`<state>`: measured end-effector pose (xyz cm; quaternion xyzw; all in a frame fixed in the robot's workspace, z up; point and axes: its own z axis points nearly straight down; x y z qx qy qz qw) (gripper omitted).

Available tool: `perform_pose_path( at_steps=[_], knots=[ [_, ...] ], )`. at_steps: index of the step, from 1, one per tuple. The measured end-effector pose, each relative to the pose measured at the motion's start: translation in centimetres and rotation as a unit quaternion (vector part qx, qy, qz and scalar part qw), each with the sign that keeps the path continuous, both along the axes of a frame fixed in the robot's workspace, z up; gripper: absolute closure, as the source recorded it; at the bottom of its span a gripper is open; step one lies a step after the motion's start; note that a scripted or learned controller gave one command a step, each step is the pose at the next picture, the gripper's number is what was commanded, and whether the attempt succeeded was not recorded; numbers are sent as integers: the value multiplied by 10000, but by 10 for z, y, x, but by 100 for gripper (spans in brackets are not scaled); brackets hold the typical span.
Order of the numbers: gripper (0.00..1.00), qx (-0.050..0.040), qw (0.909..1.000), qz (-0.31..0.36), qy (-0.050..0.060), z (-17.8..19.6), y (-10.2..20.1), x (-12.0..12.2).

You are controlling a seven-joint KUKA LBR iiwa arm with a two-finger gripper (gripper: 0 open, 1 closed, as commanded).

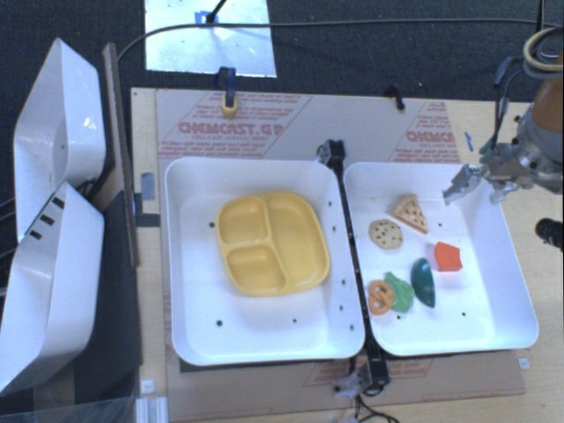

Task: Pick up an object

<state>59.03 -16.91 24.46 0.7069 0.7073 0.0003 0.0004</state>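
The right bin holds several toy foods: a pizza slice, a cookie, a red block, a dark green pepper, a light green piece and a pretzel. My gripper hangs over the bin's far right corner, up and to the right of the pizza slice. Its fingers are spread open, with nothing between them.
A yellow divided plate lies in the left bin. Two stacked white bins stand off the bench at the left. A blue-and-yellow clamp sits at the board's far edge.
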Motion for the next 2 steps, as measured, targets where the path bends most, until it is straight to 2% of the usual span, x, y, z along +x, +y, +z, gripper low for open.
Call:
perform_pose_path(
  at_steps=[1,2],
  knots=[
    [0,1,9998,-223,-2,12,28,7],
    [0,-2,9991,-431,-19,59,23,6]
  ],
)
